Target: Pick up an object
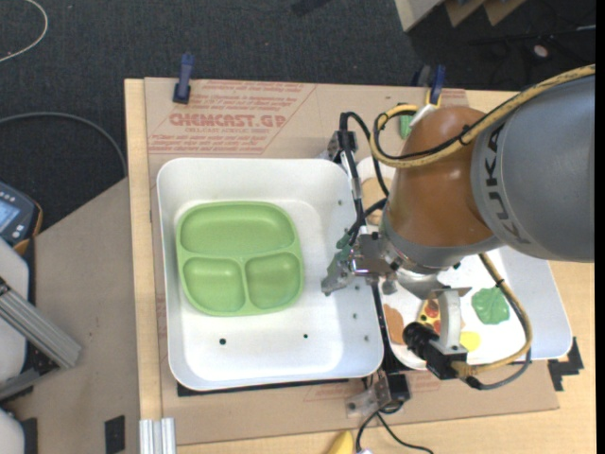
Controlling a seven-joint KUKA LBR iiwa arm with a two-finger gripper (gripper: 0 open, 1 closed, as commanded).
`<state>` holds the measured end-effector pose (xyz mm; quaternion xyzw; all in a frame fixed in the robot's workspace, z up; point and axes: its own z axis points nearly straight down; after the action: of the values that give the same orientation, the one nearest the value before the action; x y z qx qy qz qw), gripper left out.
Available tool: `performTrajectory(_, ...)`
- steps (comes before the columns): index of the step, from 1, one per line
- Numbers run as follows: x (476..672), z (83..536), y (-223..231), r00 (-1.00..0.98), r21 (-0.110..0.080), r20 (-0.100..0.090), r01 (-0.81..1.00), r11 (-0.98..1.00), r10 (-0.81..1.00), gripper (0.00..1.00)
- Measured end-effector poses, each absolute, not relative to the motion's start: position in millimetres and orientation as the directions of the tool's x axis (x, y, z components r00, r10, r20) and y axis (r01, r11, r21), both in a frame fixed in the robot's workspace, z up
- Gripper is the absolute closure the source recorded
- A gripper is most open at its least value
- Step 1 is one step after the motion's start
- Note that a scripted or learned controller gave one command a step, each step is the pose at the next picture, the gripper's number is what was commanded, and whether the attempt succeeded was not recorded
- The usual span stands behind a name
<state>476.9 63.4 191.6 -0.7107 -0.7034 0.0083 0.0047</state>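
Note:
The big grey arm with its orange band (444, 183) hangs over the right bin (558, 324) and hides most of it. My gripper (340, 270) shows as a small grey metal part at the seam between the two bins, just right of the green plate. Nothing can be seen held in it. A green object (491, 305) lies in the right bin, right of the wrist. An orange-brown object (390, 322) and a small red and yellow piece (431, 314) lie in the same bin, partly under the wrist.
The left bin (189, 348) holds a green divided plate (240, 256) at its middle. The bins rest on a brown board (227, 112) with blue clamps at its far edge. Cables loop around the wrist.

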Motion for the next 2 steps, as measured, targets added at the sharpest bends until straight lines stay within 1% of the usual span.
performTrajectory(1,480.3,210.5,69.2,0.003,0.001,0.001,1.000,-0.003,1.000,1.00)
performTrajectory(2,480.9,303.2,52.6,0.001,0.011,0.001,1.000,-0.001,1.000,1.00)
